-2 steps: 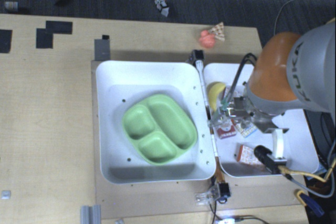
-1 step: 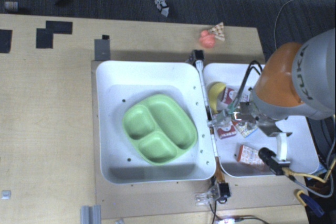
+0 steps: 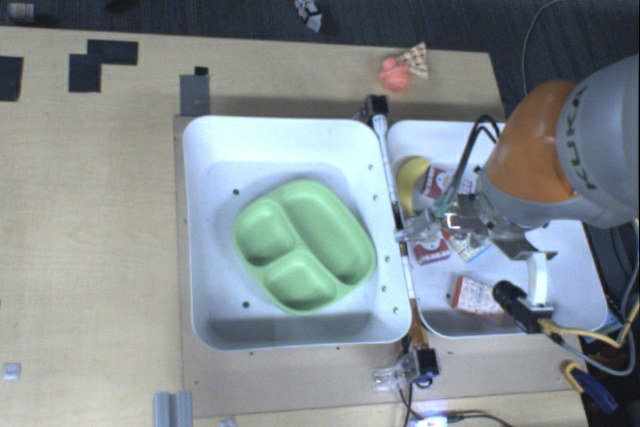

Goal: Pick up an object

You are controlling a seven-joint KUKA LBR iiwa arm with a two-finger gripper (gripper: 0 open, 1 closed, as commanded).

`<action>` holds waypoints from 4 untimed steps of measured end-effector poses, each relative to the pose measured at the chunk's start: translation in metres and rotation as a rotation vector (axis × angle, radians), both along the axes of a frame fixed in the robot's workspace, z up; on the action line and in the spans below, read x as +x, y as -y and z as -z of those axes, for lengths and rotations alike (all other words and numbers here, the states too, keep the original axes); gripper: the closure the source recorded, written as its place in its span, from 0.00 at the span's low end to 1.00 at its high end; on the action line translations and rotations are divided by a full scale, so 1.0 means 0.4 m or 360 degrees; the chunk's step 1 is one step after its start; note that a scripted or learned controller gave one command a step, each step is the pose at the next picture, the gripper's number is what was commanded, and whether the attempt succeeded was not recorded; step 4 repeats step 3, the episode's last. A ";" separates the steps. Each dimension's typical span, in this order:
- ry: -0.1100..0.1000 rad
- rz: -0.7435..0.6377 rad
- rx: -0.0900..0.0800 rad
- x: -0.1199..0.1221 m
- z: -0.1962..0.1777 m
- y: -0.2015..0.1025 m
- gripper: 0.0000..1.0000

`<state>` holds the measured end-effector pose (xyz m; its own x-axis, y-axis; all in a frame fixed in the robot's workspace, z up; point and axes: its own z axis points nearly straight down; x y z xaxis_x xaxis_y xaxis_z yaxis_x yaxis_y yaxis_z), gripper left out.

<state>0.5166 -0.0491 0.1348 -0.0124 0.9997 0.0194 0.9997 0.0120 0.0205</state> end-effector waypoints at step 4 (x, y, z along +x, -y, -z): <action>-0.0029 0.0011 -0.0028 -0.074 -0.190 -0.387 1.00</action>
